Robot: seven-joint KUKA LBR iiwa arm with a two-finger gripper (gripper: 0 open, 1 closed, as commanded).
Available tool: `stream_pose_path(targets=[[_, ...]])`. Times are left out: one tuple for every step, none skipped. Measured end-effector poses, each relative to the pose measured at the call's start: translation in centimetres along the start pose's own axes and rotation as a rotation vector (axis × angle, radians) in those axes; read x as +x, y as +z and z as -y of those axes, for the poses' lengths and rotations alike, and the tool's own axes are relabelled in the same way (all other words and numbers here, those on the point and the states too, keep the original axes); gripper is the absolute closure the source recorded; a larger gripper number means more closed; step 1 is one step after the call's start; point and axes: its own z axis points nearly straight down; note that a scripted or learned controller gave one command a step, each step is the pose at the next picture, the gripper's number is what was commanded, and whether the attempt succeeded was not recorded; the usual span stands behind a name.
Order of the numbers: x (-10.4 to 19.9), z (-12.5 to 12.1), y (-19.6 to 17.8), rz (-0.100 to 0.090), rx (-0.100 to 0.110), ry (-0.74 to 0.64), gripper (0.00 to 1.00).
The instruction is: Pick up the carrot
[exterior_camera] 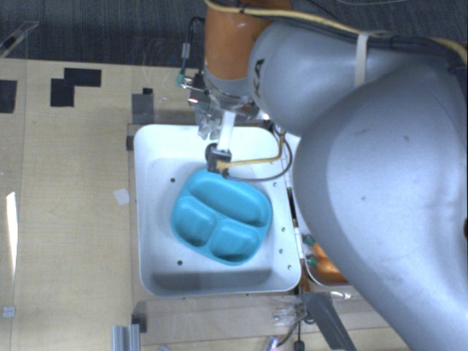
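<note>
Two bins share the desk (66,218): the left bin (150,196) lies in plain sight, while the right bin (311,267) is almost wholly covered by the arm (380,167), with just a sliver of it showing at the arm's lower edge. The carrot (327,265) lies in that sliver, at about 4 o'clock from the left bin's middle. It is orange, with a bit of green at its 11 o'clock end, and the arm hides part of it. A blue tray (219,214) rests on the left bin's floor, turned at a slant. It has one long compartment toward 1 o'clock and two smaller ones toward 7 o'clock. The hand (214,126) hangs over the left bin's 12 o'clock rim, just beyond the tray's 12 o'clock edge, well apart from the carrot. Whether the hand is apart or together I cannot tell from this view, and nothing can be seen gripped in it. Above the hand, the orange band (230,39) of the wrist points toward 12 o'clock, and the grey bulk of the arm spreads from there toward 4 o'clock. Black squares (73,86) mark the desk at about 10 o'clock from the left bin.
</note>
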Motion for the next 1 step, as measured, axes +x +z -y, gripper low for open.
stream_pose_path(targets=[[2.85, 0.70, 6.22, -0.001, 0.001, 0.180, 1.00]])
